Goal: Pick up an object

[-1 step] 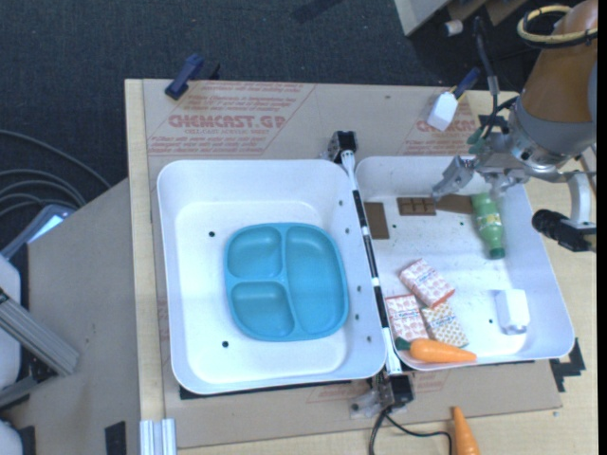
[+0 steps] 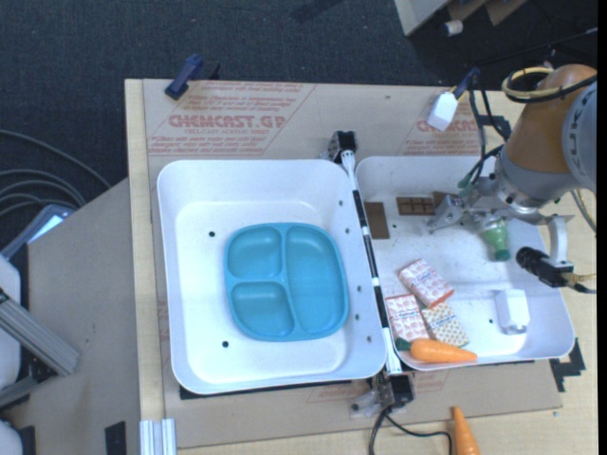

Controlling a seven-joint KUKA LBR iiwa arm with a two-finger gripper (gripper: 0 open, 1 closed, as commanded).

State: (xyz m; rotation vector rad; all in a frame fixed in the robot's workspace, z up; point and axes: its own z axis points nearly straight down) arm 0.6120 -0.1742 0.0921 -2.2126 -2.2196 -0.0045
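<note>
we see the tool [image 2: 471, 211] low in the right bin [image 2: 531, 344] near a green object [image 2: 496, 242], grip state unclear.

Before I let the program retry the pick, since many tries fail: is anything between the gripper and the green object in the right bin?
Nothing visible stands between them. The gripper hovers in the right bin, with the green object just beside and below it. The chocolate bar lies on the gripper's other side, and the snack packets lie nearer the camera.
</note>
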